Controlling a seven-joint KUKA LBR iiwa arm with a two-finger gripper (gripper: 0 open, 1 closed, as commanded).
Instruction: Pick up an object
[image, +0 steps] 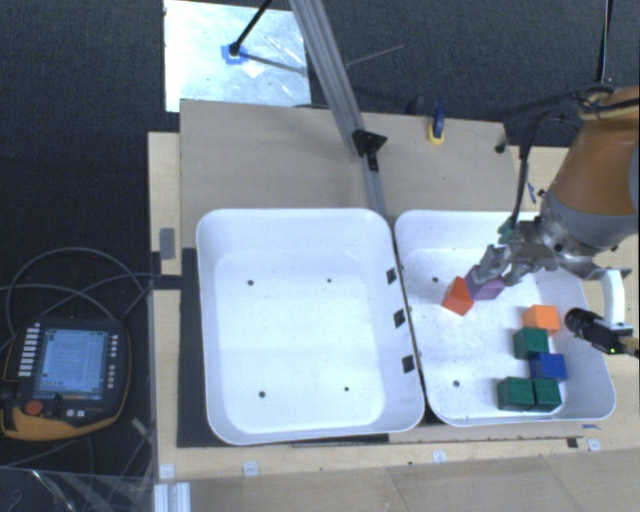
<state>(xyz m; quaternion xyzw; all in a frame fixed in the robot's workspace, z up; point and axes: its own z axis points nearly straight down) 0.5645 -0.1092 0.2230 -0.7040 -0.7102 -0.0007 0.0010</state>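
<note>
Purple block (489, 290) in right bin (440, 240), centre-right of frame, directly under the tool (497, 268). Looks pinched at the tool tip, but too blurred to confirm; grasp state: cannot tell. Block sits just down-left of the tool, touching or nearly so.

Orange-red block (458, 297) immediately left of purple, apparently touching it, tilted on a corner. Likely to get dragged or nudged on any lift or reposition.

Further out, lower right of same bin: cluster of orange block (541, 317), green block (531, 343), blue block (548, 366), and a green pair (529, 393) near the bin's bottom edge. Well apart from the tool, not in the way.

Left bin (300, 320) across the shared wall, mid-frame. Arm (598, 175) entering from upper right, cables trailing over wrist. Teach pendant (65, 375) at lower left on the table (270, 155), irrelevant to the move.

Judgement: straight vertical lift the cleanest option; main risk is the orange-red neighbour riding along or purple slipping out.
</note>
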